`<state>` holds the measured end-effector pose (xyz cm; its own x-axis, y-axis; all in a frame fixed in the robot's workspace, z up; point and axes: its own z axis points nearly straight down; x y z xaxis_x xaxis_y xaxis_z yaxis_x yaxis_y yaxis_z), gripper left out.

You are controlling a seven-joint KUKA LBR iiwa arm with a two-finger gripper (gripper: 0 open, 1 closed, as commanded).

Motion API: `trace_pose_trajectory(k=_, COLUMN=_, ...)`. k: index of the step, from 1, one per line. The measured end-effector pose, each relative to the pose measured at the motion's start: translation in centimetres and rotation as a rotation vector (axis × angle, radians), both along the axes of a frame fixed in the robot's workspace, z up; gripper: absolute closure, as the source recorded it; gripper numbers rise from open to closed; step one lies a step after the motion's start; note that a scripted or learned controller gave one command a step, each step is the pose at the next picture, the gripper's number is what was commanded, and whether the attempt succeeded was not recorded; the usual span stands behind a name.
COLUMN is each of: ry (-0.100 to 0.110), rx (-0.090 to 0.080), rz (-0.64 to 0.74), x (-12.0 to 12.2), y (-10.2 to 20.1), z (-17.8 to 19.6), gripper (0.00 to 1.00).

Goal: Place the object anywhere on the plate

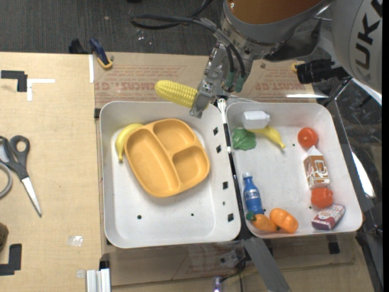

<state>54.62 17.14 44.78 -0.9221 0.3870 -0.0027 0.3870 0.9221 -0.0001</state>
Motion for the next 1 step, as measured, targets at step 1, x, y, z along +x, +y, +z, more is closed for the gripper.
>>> trace_pose_trajectory(k=1, ry=0.000, rx=0.001, rz=0.154, x=-1.46, y=3.18, z=4.37, gripper=1.00)
